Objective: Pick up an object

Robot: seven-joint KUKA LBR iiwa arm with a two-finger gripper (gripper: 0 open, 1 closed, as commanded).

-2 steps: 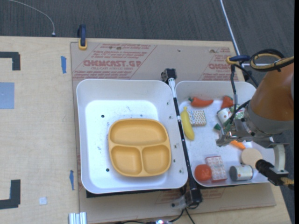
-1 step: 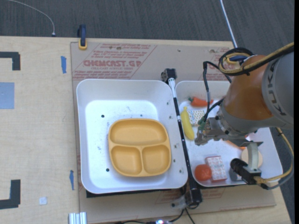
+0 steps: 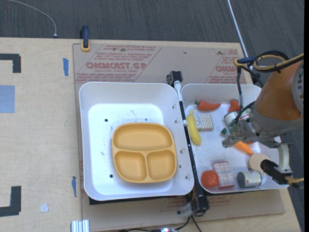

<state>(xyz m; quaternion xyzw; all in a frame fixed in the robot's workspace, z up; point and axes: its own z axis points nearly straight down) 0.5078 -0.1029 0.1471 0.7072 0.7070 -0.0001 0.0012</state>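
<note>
My gripper [image 3: 232,138] hangs low over the right-hand part of the right bin [image 3: 212,151], under the grey wrist and orange band. An orange carrot piece [image 3: 244,148] lies just beside it, to the lower right. A small green item [image 3: 224,130] peeks out at the gripper's left edge. Further left lie a yellow banana [image 3: 193,128] and a checkered block [image 3: 204,122]. A red pepper [image 3: 208,105] and an orange-red piece [image 3: 234,105] rest near the bin's far wall. The arm hides whatever lies beneath it.
Along the right bin's near wall sit a red tomato [image 3: 209,179], a pink box [image 3: 223,173], a small can [image 3: 249,179] and a beige round piece [image 3: 258,161]. The left bin [image 3: 87,100] holds a yellow divided plate [image 3: 144,151].
</note>
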